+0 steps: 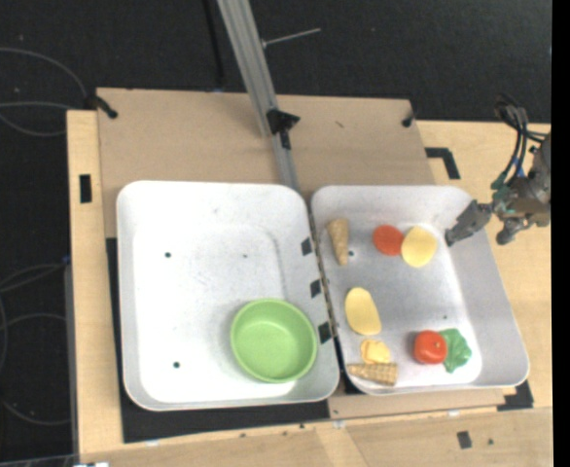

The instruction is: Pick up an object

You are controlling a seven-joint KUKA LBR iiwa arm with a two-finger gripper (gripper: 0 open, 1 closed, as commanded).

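Left bin point(168, 222): I log one item here, a green bowl point(273, 340), upright, sitting toward the near right corner. I can make out a few small dark dots on the white floor.

Right bin point(489, 309): I count seven pieces, all toy food, listed below.

Bread-like cone point(338, 240): tan, lying close to the left wall in the far half of the right bin.

Red ball point(388, 240): small and round, far half of the right bin, touching or just beside the yellow piece to its right; I cannot tell which.

Pale yellow round piece point(419, 246): the item nearest the gripper, far half, right of the red ball.

Yellow oval point(362, 310): lying flat near the middle of the right bin, toward its left side.

Yellow chunk point(374, 350): small, just behind the waffle piece at the near left corner.

Waffle piece point(374, 373): tan, gridded, against the near rim.

Red and green vegetable point(440, 348): red body with a green leafy part on its right, near right area of the right bin.

Gripper point(481, 224): at the far right rim of the right bin. I see two dark fingers spread well apart, one reaching in over the bin edge. I see nothing between them.

Arm point(533, 188): entering from the right, with cables at the wrist.
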